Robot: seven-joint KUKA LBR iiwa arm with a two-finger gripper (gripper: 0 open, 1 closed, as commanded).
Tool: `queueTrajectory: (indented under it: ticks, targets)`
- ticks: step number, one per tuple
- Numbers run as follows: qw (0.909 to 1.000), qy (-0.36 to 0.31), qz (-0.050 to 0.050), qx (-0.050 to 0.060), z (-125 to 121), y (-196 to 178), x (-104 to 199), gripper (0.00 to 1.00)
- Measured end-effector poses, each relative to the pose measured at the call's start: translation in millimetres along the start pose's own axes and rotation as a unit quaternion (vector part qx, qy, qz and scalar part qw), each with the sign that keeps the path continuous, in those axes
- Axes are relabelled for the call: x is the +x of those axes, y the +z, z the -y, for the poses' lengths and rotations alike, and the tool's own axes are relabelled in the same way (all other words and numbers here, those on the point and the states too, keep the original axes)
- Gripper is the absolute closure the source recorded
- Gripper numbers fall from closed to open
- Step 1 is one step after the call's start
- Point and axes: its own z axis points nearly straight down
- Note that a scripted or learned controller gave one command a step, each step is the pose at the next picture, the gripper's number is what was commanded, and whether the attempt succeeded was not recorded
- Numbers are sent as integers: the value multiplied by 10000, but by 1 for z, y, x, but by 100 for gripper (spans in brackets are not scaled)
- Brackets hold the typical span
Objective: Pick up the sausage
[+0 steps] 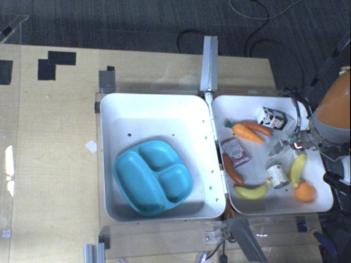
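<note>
- The left bin (109,147) lies far to the left of the gripper and holds a turquoise divided plate (153,176) with three compartments, set toward the near wall.
- The right bin (324,204) touches the left bin along a shared edge; the gripper hangs over its right half.
- The sausage (232,170), a reddish-brown piece, lies against the right bin's left wall, well to the left of the gripper and a little nearer the camera, apart from it.
- A dark red packet (235,150) lies touching the sausage's upper end, left of the gripper.
- A yellow banana (252,191) lies just beside the sausage's near end, down and left of the gripper.
- Two orange carrots (250,131) lie left of the gripper, toward the far wall.
- A black and white carton (273,118) lies beyond the carrots, up and left of the gripper.
- A small white can (277,176) lies near the gripper, toward the camera.
- The gripper (286,146) is a blurred metallic shape at the arm's end over the bin floor; whether it is spread or closed cannot be told, and nothing is seen in it.
- A second banana (298,167) lies just below the gripper, to its right.
- An orange fruit (305,192) lies further toward the near wall.
</note>
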Motion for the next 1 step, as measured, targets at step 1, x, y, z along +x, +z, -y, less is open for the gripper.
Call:
queueTrajectory:
  ticks: [1]
  targets:
    - [9985, 547, 5, 0, 12, -57, 1, 0]
